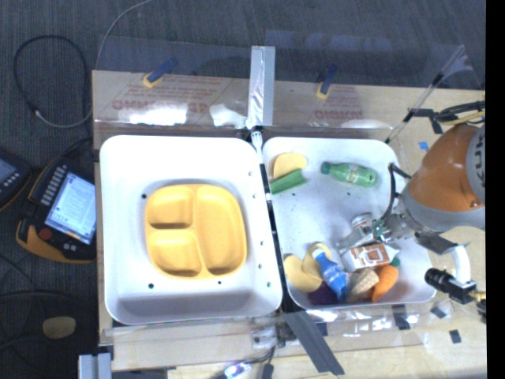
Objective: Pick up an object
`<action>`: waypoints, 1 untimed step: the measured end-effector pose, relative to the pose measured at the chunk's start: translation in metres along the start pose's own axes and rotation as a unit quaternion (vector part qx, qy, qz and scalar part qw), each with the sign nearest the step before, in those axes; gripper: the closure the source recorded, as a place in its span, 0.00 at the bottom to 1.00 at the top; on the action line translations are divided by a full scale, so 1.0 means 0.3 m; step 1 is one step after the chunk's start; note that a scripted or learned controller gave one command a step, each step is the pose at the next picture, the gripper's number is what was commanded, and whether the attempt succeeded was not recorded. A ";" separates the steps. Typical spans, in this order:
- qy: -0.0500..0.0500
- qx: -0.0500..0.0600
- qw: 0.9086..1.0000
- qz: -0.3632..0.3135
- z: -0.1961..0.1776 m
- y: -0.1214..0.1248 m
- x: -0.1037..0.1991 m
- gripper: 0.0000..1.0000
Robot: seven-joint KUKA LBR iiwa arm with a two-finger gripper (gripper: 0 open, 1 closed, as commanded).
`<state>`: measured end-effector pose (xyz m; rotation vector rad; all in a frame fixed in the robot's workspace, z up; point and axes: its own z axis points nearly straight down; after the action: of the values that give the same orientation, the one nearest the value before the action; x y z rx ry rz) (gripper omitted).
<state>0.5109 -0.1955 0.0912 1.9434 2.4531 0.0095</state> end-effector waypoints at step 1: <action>0.007 0.002 0.999 0.042 0.004 0.104 -0.062 0.00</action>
<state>0.5456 -0.2064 0.0905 2.0532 2.3803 0.0178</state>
